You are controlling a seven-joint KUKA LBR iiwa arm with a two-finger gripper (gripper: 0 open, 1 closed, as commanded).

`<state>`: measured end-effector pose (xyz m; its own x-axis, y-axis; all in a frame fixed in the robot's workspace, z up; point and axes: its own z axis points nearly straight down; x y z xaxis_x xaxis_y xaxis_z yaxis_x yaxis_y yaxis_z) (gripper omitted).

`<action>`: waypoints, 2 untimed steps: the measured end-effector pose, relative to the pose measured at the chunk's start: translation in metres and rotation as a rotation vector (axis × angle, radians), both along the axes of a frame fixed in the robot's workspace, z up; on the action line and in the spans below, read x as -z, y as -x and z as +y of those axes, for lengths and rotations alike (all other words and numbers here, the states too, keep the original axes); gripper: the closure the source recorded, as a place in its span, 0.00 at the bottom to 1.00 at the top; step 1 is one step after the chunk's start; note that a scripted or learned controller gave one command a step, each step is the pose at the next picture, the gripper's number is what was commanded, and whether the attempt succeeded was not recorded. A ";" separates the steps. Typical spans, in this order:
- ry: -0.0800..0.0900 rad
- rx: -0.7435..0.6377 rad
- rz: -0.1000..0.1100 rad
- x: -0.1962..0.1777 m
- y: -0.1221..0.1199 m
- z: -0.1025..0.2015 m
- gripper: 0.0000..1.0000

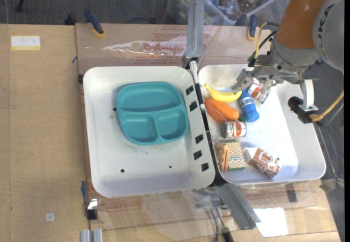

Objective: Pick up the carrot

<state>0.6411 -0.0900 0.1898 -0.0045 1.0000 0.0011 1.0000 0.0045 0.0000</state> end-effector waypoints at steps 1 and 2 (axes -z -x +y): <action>0.000 -0.012 0.000 0.004 0.057 0.064 0.00; 0.000 -0.010 0.001 0.004 0.068 0.009 0.00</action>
